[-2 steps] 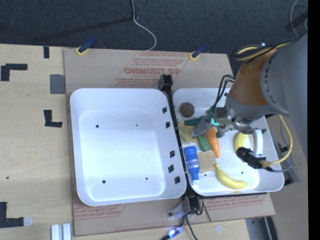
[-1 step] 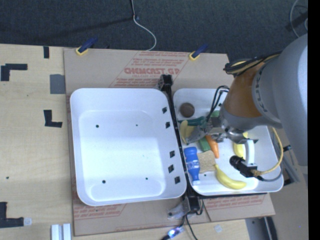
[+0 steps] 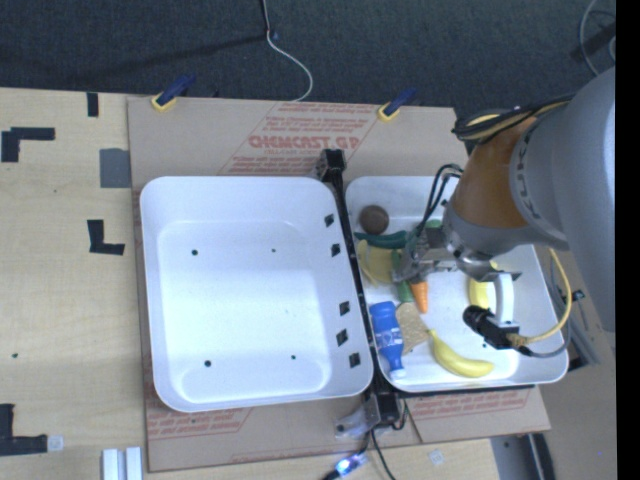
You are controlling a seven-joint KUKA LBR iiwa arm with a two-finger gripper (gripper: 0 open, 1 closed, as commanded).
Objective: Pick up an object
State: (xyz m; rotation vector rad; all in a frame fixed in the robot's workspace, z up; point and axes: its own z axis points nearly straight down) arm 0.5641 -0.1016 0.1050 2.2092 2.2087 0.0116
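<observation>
Arm reaches from the right into the right bin (image 3: pixel 540 373); gripper (image 3: pixel 412 271) is low among the clutter at the bin's left-centre. Judged step: descent/approach for a grasp, nothing lifted yet. Whether the gripper is wide or narrow cannot be told; the wrist hides it. Nearest candidate is the orange carrot (image 3: pixel 420 296), just below the gripper, touching or nearly so. Blue bottle (image 3: pixel 387 336) lies further down by the divider, banana (image 3: pixel 458 358) toward the bin's lower edge, brown ball (image 3: pixel 374 218) above. Next move likely calls for closing on the carrot, then a straight lift. Left bin (image 3: pixel 160 268) plays no part.
</observation>
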